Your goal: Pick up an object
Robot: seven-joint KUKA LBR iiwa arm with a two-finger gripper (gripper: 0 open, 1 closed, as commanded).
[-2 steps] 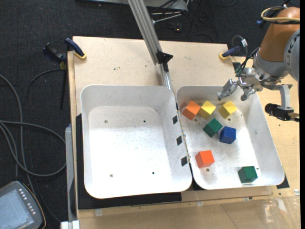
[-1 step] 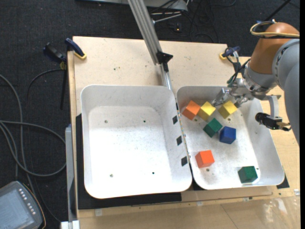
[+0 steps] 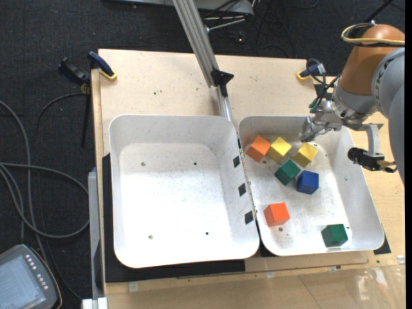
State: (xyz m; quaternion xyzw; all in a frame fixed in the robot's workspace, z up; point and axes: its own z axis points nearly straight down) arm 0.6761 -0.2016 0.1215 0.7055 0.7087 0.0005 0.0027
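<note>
Two white bins are seen side by side on the worktop. The left bin is seen beside the right bin, in which seven cubes are held. Near its far edge an orange cube, a yellow cube and a second yellow cube are lined up closely. Just nearer the camera, a green cube and a blue cube are placed touching or almost touching. A red-orange cube is set apart toward the middle, and a dark green cube lies near the front right corner.

The gripper is positioned low over the far part of the right bin, just above the second yellow cube. Whether the fingers are spread or closed cannot be told, and no cube is seen between them
</note>
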